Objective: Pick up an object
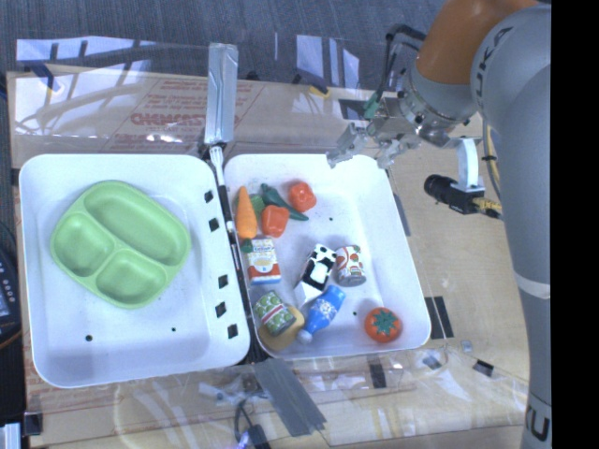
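Gripper [360,152], fingers spread and holding nothing, hovers over the right bin's [398,251] one-o'clock corner, so this reads as the approach step; next it must descend toward a target such as the tomato [383,324] at five o'clock

2 bins sit side by side: the left bin [37,251] holds a divided plate [120,241], the right bin [398,251] a cluster of small items. A carrot [245,215] lies near the divider, a tomato [383,325] in the near right corner (well apart from the carrot). The gripper [360,152] hangs over the right bin's far edge.
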`<state>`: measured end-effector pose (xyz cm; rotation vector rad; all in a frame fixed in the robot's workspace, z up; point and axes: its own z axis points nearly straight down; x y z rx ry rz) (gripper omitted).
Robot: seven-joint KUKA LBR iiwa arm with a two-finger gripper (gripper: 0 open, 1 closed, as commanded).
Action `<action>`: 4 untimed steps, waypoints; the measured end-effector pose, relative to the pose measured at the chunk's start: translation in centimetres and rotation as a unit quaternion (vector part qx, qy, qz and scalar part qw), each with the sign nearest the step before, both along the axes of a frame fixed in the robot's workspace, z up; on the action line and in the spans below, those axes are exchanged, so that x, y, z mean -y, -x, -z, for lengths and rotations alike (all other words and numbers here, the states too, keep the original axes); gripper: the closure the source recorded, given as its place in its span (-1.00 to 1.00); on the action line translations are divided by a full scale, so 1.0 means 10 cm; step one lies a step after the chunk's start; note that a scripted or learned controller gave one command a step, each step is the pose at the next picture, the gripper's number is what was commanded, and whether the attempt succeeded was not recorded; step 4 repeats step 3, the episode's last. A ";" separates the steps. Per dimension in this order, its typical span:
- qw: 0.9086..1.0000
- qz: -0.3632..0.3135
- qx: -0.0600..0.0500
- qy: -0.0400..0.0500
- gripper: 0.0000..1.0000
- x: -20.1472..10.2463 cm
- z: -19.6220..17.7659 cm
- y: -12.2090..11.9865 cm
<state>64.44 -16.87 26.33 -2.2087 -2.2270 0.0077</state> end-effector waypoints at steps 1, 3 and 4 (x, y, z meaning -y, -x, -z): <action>0.999 -0.047 0.002 0.001 -1.00 -0.63 1.63 0.09; 0.999 -0.050 0.003 0.000 1.00 -1.09 0.49 -0.13; 0.999 -0.050 0.003 0.000 1.00 -1.09 0.49 -0.13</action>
